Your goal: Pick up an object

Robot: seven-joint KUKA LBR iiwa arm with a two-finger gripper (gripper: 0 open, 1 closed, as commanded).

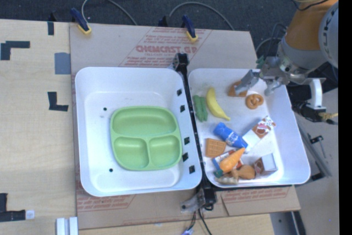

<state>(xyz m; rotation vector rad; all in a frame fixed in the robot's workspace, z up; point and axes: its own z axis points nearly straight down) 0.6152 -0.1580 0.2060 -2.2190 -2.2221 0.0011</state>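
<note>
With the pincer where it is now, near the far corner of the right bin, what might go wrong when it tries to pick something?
1. The pincer hangs between a brown toy and a pretzel; it may close on neither, or push one away.
2. Both lie close to the right bin's far wall, which could block a finger.
3. The toys at the near end, like the carrot, are crowded, so a grasp there may catch several.

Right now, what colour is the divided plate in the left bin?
Light green, all over. The plate shows best in the camera view, looking down into the left bin.
</note>
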